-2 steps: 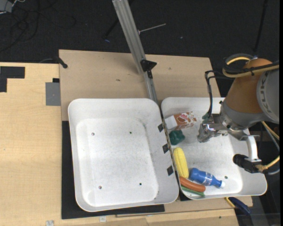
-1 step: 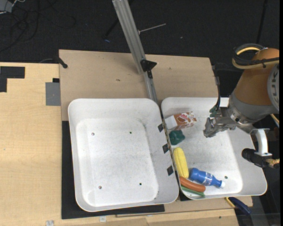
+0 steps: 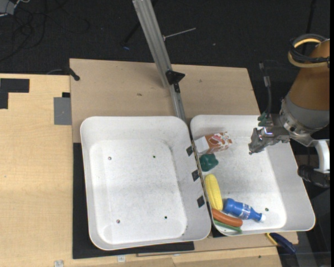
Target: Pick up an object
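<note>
Four objects: we see corn (image 3: 213,191), blue bottle (image 3: 242,209), green piece (image 3: 208,162), carton (image 3: 218,142) left of the jaws.
Gripper (image 3: 258,143): over the right bin (image 3: 289,204), seemingly clenched, grasping nothing.

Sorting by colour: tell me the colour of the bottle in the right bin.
Blue, with a white cap: the bottle, seen in the camera view.

A pale wooden bench (image 3: 28,149) sits against a dark cable-strewn floor (image 3: 72,21).
</note>
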`<state>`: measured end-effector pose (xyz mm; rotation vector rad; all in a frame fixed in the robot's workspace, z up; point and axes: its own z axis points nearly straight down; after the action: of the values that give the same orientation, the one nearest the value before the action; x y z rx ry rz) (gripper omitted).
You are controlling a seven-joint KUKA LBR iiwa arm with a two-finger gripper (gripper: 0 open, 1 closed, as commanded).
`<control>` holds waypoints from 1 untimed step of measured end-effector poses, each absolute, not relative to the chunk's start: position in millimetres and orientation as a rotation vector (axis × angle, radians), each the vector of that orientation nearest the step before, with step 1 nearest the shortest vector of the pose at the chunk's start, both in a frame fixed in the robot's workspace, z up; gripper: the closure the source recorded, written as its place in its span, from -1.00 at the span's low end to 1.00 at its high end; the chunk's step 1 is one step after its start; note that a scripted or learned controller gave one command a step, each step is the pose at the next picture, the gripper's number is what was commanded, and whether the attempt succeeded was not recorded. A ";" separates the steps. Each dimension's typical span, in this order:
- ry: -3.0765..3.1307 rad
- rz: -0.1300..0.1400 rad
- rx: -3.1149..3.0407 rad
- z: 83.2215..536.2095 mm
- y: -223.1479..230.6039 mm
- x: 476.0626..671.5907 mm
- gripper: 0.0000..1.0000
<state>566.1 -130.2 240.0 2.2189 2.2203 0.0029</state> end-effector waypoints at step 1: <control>2.230 -0.001 2.220 229.0 -72.2 567.5 1.00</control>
<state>567.5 -72.2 229.0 2.2195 2.2302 -0.0014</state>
